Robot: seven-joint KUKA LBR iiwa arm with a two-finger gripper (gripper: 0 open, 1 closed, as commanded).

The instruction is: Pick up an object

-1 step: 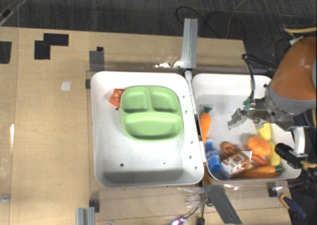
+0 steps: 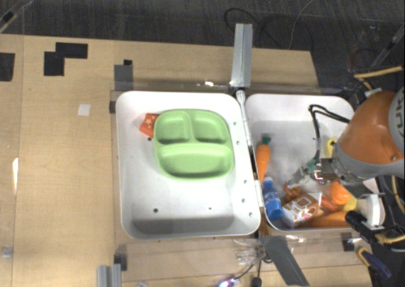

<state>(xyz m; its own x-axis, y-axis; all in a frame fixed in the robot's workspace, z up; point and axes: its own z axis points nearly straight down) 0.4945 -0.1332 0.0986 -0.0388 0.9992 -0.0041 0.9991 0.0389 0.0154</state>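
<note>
Two shallow white bins are seen side by side on the wooden bench. The left white bin point(image 2: 136, 172) holds a pale green plastic divided tray point(image 2: 192, 142), with a small red-orange packet point(image 2: 148, 125) tucked at its left edge. In the right white bin point(image 2: 285, 118) a toy carrot point(image 2: 262, 160) lies along the left wall, above a blue bottle point(image 2: 272, 201) — beside these, a cluster of orange items and a printed carton point(image 2: 302, 207) is piled at the near edge. The grey and orange arm's gripper point(image 2: 314, 170) is lowered over that cluster; whether it is open or closed cannot be told.
</note>
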